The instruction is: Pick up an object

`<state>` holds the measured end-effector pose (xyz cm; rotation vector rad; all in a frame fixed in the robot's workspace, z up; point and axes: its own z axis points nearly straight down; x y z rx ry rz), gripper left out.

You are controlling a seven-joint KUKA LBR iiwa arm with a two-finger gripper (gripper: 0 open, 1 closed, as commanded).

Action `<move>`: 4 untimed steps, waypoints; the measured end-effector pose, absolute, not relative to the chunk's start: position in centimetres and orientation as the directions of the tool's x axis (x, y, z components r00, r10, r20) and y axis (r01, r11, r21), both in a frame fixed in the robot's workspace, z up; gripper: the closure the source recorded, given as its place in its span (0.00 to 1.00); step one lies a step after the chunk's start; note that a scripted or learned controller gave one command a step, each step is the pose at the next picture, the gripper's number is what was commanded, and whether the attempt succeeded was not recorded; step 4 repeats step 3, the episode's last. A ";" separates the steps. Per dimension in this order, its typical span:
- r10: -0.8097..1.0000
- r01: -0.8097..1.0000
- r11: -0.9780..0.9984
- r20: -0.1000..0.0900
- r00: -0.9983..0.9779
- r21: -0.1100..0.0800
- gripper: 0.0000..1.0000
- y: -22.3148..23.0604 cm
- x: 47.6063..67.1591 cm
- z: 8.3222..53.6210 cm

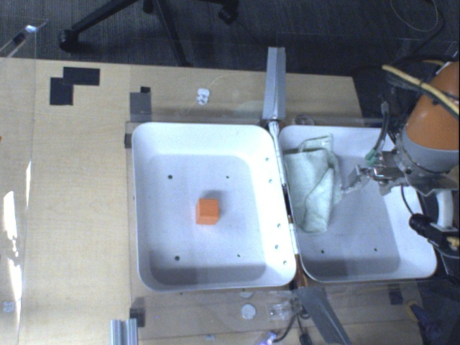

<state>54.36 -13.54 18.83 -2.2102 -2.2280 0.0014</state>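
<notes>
Saw gripper [357, 177] right of crumpled white cloth [312, 185] in right bin [374, 264]; couldn't tell its state. Judged cloth light, limp; I'd pinch raised fold. Orange cube [208, 211], left bin [154, 264]: rigid, grip flat sides.

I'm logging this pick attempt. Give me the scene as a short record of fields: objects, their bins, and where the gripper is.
left bin: orange cube, near the middle of the floor
right bin: crumpled white cloth, along its left wall
gripper: over the right bin, just right of the cloth
jaws: state not discernible
held object: none visible
</notes>
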 end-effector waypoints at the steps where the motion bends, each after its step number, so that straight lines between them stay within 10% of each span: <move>1: 0.988 0.988 0.153 0.000 -0.153 0.007 0.00 -11.7 59.0 9.5; 2: 0.988 0.988 0.155 0.002 -0.155 0.008 1.00 -11.5 59.2 10.3; 3: 0.995 0.995 0.104 0.000 -0.104 -0.001 1.00 -7.2 61.5 20.5; 4: 0.995 0.995 0.104 0.000 -0.104 -0.001 1.00 -7.2 61.5 20.5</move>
